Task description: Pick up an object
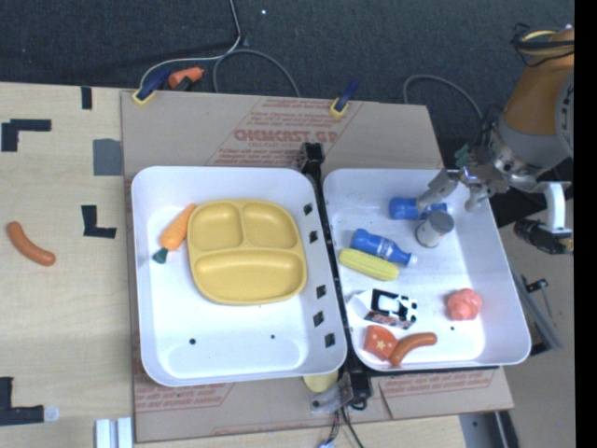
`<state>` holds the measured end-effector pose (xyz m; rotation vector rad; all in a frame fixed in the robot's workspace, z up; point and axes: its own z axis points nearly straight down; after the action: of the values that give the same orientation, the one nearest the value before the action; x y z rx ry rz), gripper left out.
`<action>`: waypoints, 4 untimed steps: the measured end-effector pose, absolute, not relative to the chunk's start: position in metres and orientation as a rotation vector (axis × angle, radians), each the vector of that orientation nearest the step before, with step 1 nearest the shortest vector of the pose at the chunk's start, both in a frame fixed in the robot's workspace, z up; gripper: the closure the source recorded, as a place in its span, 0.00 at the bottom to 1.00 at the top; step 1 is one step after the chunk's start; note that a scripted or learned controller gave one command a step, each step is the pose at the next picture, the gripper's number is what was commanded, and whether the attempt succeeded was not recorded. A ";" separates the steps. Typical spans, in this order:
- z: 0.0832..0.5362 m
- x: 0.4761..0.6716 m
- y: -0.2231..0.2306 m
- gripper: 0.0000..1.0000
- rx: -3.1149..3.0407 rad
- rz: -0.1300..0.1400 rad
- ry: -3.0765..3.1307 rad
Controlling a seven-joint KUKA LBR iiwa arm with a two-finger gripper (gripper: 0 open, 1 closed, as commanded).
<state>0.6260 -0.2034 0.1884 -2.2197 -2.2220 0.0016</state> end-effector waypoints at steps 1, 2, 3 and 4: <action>0.106 0.669 -0.187 0.00 -2.231 -0.013 -2.237; 0.092 0.629 -0.198 0.00 -2.227 -0.011 -2.234; 0.085 0.669 -0.222 0.00 -2.214 0.002 -2.219; 0.086 0.653 -0.164 0.00 -2.218 -0.001 -2.229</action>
<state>0.6533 -0.1637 0.0864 -2.2177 -2.2291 -0.0014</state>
